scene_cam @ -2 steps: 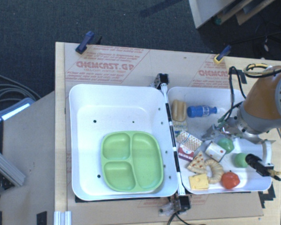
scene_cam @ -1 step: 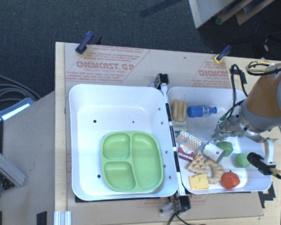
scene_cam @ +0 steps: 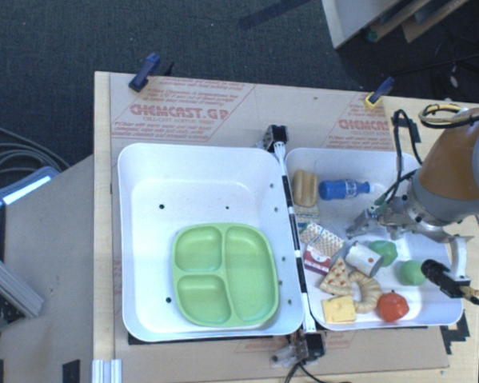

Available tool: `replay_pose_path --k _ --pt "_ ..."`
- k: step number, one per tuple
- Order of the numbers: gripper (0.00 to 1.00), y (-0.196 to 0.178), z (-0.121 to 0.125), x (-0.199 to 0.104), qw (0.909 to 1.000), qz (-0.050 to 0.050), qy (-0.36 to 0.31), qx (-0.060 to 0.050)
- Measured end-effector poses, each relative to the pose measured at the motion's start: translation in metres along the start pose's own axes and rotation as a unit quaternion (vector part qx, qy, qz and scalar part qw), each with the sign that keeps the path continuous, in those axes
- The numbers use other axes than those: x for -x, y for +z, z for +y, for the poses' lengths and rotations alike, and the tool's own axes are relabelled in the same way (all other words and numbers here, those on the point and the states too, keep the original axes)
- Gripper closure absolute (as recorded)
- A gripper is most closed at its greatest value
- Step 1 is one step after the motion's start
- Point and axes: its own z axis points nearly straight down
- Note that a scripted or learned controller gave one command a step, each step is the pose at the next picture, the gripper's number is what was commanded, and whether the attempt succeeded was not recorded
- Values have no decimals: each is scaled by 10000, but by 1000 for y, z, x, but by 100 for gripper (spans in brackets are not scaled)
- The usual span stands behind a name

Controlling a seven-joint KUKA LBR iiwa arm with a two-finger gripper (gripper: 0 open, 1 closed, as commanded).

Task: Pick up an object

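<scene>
Objects for the pick lay crowded in the right-hand bin (scene_cam: 457, 318), at the right of the frame: a blue bottle (scene_cam: 343, 189) on its side near the bin's upper part, a tan bread-like piece (scene_cam: 305, 188) just left of it against the divider, a red-and-white patterned packet (scene_cam: 320, 243) lower down, a cracker-like wedge (scene_cam: 337, 275), a yellow cheese-like block (scene_cam: 340, 310) at the lower edge, a pretzel-shaped piece (scene_cam: 369, 291), a red tomato-like ball (scene_cam: 392, 306), and two green pieces (scene_cam: 412, 273) toward the right side. All looked like small toy food, judged light and mostly rigid plastic, smooth and likely slippery; nothing looked fragile. The left-hand bin (scene_cam: 144, 174) held a green three-compartment tray (scene_cam: 225, 273). The gripper (scene_cam: 374, 222) sat low over the middle of the right-hand bin, below the arm's orange band (scene_cam: 457, 166); whether it was spread or pinched could not be told, and no object was visibly held. Judgement: the bottle was the best candidate, lying apart from the clutter, with a cylindrical body to be taken across its width at mid-length. The tomato-like ball would probably roll or squirt out unless gripped across its widest part. The flat packet and wedge, lying touching their neighbours, offered poor edges and seemed the riskiest choices.
</scene>
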Motion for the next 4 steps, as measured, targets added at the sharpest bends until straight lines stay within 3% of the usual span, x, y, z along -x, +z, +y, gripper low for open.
replay_pose_path --k 1,2,3,4 --pt "0 -91 19 -82 10000 2 -13 4" --pt "0 -90 94 -94 10000 -4 -10 5" --pt "0 -90 106 -106 10000 -6 -9 11" --pt "0 -90 100 -116 10000 1 -9 -11"
